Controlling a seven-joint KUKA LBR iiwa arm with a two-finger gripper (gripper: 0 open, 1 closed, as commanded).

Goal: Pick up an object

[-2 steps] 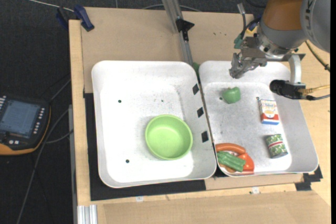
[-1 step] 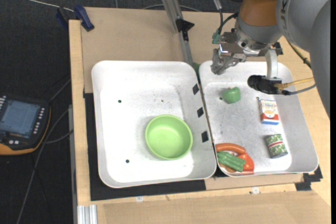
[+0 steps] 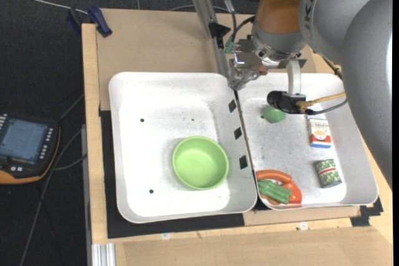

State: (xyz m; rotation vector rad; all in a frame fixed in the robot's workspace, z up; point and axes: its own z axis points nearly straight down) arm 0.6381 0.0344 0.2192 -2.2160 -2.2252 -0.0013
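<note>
Aim matters most: the gripper (image 3: 239,76) hangs over the far end of the rim between 2 white bins, and I cannot tell whether it is spread or closed. The nearest candidate, a small rounded green lump (image 3: 273,114) in the right bin (image 3: 358,190), needs a centred, straight descent. The flat-sided printed carton (image 3: 319,132) looks easier, the glossy green bowl (image 3: 199,162) too wide.

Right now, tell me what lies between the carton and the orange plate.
Only bare bin floor, seen in the camera view, separates the carton from the orange plate.
</note>
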